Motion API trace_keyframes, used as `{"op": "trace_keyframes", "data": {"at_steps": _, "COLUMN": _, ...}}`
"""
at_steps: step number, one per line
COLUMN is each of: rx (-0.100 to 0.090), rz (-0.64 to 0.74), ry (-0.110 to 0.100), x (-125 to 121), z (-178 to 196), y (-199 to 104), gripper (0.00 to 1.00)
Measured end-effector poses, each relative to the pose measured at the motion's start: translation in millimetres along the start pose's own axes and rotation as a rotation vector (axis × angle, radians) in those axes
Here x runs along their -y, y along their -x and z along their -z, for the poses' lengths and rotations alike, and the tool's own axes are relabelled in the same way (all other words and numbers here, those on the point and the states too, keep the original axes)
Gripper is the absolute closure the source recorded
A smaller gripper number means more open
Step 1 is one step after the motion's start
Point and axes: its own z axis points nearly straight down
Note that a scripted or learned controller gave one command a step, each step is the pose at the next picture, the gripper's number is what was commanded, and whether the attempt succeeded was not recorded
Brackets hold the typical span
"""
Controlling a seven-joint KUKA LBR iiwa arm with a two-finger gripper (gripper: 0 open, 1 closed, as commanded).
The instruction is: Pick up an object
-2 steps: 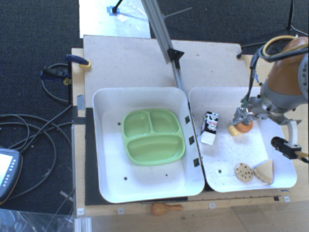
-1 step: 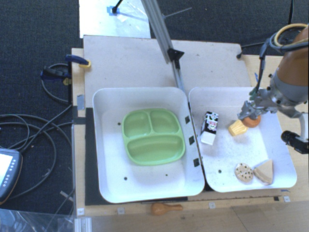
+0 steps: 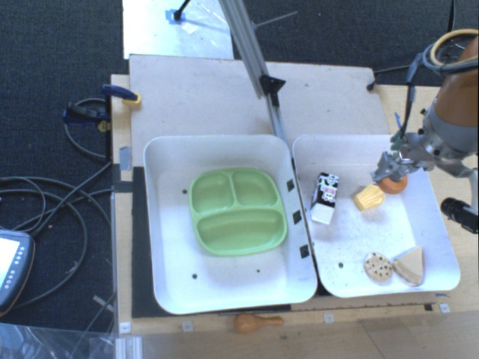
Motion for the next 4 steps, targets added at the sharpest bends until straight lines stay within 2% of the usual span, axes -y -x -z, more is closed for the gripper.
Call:
{"op": "trace_keyframes", "data": {"at_steps": 1, "rx": -0.003, "rz": 0.004, "ry": -0.002, "x": 4.8, "z": 1.7, "y": -51.9, "gripper": 1.00}}
{"op": "trace_keyframes", "data": {"at_steps": 2, "rx": -0.003, "rz": 0.004, "ry": -0.005, "x": 26.5, "z": -7.4, "y": -109.6, "gripper": 1.00}}
{"op": "trace_keyframes", "data": {"at_steps": 4, "rx": -0.004, "rz": 0.005, "ry": -0.004, "x": 65.6, "z": 4.2, "y": -206.0, "gripper": 1.00}}
